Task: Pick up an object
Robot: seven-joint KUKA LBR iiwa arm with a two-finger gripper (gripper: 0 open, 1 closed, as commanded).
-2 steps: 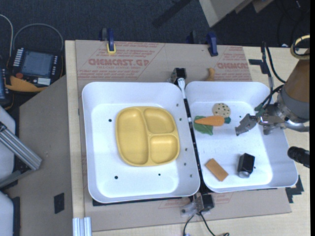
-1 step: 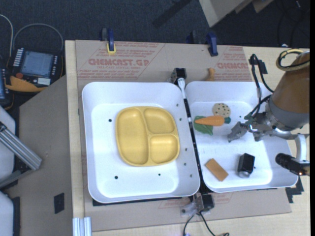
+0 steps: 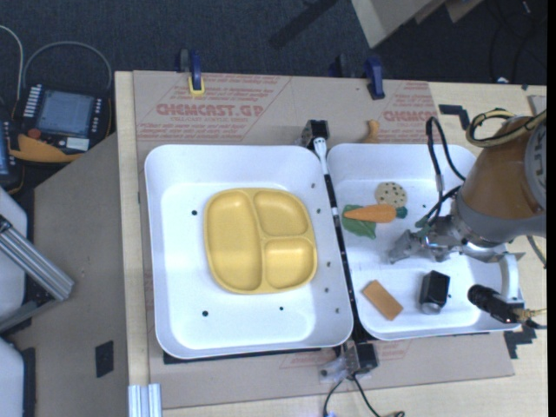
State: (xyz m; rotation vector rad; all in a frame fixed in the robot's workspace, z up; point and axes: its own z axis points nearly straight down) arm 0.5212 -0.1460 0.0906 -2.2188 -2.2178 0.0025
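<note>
My gripper (image 3: 401,250) hangs low in the right bin (image 3: 408,327), just below the carrot (image 3: 369,215) and to its right. I cannot tell if it is apart or together. A cookie (image 3: 391,193) sits just above the carrot. A brown block (image 3: 381,299) lies well below the carrot, near the bin's front edge, with bare white floor between them.

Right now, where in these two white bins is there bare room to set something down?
Left white bin: bare floor all round the yellow three-compartment plate, widest along the near wall. Right white bin is crowded: speckled round cookie, orange carrot, tan block, gripper; only a strip by its far wall is bare.
</note>
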